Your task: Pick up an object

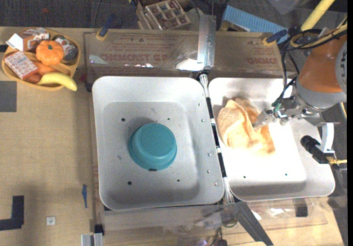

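Right bin [287,181]: gripper [259,121] against orange cloth [242,126]

Landmark: left bin [105,129], white, on the bench.
Right bin [287,178]: touching the left bin's right side.
Fruit bowl [38,58]: well left of the left bin's far corner; holds a pumpkin [49,52], a banana [58,80] and small cartons.
Clear panel [143,52]: just behind the left bin.
Crate [164,13]: on the floor beyond the left bin.
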